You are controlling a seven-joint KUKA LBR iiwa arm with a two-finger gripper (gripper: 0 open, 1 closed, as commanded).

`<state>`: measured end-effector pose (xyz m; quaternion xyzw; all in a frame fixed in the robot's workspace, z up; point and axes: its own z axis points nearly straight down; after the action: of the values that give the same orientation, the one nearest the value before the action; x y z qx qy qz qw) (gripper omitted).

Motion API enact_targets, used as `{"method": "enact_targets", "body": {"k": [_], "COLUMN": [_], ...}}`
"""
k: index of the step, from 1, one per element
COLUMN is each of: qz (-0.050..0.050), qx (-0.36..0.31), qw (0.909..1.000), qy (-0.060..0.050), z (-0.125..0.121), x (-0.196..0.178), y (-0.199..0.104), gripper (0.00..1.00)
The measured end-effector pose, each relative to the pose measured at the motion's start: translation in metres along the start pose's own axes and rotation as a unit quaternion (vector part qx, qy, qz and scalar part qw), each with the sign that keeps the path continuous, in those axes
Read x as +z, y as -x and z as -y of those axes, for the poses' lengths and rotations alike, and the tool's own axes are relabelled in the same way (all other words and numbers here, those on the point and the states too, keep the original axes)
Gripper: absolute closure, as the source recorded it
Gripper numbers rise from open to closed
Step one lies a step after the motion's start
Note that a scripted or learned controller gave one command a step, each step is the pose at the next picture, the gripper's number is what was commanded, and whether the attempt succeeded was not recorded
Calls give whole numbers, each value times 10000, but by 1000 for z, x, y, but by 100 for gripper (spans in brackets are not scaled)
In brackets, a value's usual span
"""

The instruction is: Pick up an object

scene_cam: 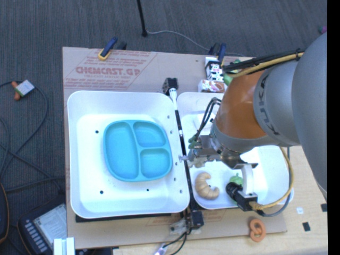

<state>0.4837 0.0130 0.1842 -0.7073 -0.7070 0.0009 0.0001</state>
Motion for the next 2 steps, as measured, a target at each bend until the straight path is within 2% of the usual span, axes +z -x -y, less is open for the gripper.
{"method": "enact_targets", "body": {"k": [1,2], "qz": [-6,5], "qx": [-7,6], "qw": [10000,10000], "qy": [-3,1], "z": [0,0], "x": [0,0], "y": [-9,55], "gripper": [100,100]}}
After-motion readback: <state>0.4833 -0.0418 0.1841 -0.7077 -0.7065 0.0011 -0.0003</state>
